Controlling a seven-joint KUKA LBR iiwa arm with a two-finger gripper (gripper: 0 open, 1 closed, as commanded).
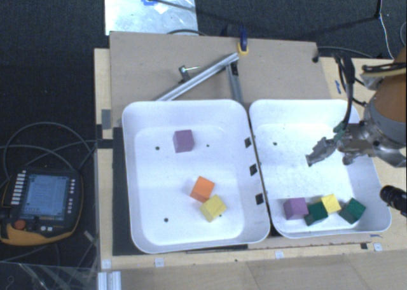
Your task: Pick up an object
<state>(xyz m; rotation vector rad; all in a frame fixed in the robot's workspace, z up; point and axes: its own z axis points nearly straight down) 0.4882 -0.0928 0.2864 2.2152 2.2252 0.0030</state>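
My gripper (321,152) hangs over the middle of the right bin (280,123), reaching in from the right edge, and I see no object at its tip. Along that bin's front wall lie a purple cube (295,207), a dark green cube (315,213), a small yellow cube (331,203) and another green cube (352,210), all well in front of the gripper. The left bin (143,174) holds a purple cube (183,140) toward the back, plus an orange cube (202,188) touching a yellow cube (213,208) near the front.
A metal bar (200,75) lies slanted on the brown board behind the bins. A teach pendant (41,203) with cables sits on the floor at the left. Cables (346,85) run near the arm at the back right.
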